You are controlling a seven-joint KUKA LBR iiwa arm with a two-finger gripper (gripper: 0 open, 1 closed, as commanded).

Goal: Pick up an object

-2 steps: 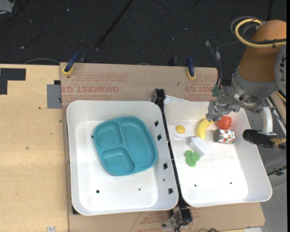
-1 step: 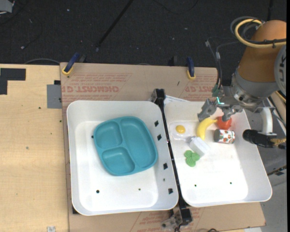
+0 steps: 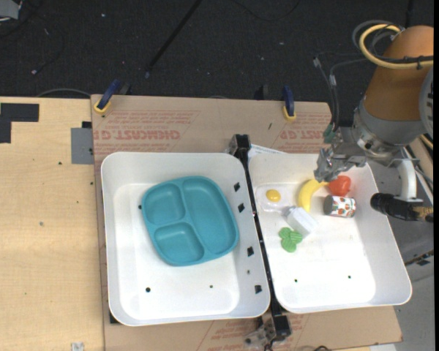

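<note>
In the right bin (image 3: 366, 284) lie several small things: a yellow banana (image 3: 308, 193), a red piece (image 3: 340, 184), a small white carton with a red and green print (image 3: 339, 207), a fried egg toy (image 3: 273, 195), a white block (image 3: 301, 219) and a green piece (image 3: 288, 239). My gripper (image 3: 329, 168) hangs over the bin's far part, just above the banana's upper end and left of the red piece. Nothing shows between its fingers.
The left bin (image 3: 124, 284) holds a teal divided plate (image 3: 188, 220). A black divider (image 3: 250, 218) runs between the bins. Two clamps (image 3: 288, 102) pin the cardboard at the back. The front half of the right bin is bare.
</note>
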